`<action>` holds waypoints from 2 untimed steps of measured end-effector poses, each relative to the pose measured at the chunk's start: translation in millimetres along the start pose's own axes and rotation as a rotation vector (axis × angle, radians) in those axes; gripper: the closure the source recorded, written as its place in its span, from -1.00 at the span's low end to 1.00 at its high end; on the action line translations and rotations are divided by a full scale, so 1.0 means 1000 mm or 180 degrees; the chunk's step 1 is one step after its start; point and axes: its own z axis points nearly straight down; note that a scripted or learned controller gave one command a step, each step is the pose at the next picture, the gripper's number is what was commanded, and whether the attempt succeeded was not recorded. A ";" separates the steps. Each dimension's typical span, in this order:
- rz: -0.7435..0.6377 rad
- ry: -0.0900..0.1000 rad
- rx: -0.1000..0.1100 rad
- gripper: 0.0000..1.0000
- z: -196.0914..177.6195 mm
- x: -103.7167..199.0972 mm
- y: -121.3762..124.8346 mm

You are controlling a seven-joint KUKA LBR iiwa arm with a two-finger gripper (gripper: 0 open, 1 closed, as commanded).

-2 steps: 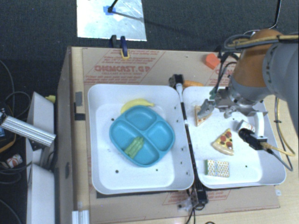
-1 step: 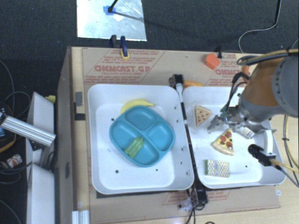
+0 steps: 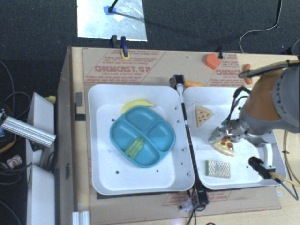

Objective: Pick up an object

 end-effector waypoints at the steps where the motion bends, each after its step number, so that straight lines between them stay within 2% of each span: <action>1: -0.0005 -0.0002 -0.0016 1.00 -0.011 0.000 0.002; 2: -0.0003 -0.0001 -0.0014 -1.00 -0.011 0.000 0.002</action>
